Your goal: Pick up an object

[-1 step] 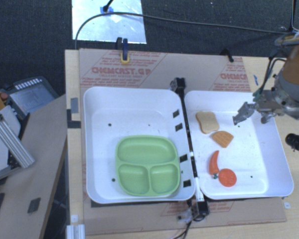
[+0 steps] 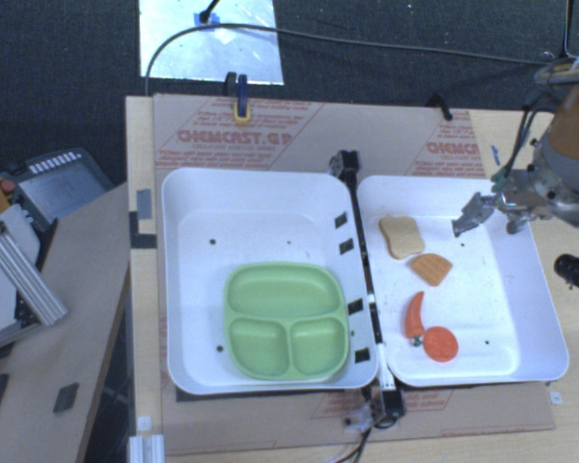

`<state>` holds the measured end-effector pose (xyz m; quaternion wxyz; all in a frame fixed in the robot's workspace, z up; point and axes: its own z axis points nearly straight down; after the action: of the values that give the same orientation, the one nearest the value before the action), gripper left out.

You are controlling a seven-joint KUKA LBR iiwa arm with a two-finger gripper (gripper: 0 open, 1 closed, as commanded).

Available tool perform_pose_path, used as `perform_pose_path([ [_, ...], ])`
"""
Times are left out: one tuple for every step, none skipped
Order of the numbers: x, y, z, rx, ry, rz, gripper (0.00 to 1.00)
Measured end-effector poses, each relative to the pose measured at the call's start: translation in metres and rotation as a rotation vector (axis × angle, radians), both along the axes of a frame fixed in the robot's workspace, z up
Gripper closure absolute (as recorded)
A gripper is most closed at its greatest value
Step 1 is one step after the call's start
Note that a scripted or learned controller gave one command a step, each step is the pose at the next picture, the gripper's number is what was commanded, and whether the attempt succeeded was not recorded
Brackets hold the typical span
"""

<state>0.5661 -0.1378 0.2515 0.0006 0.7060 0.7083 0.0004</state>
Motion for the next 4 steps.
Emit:
perform_pose_path([
  [-0.005,0.003,-0.043,0.001,0.003,-0.002,0.00],
  [-0.004,-0.001,-0.105,0.001,0.004,-0.003,0.00],
  [-0.007,0.007,-0.163,0.001,0.003,-0.002,0.00],
  [-0.006,0.006,-0.150,0.000,-0.002,-0.001,1.00],
])
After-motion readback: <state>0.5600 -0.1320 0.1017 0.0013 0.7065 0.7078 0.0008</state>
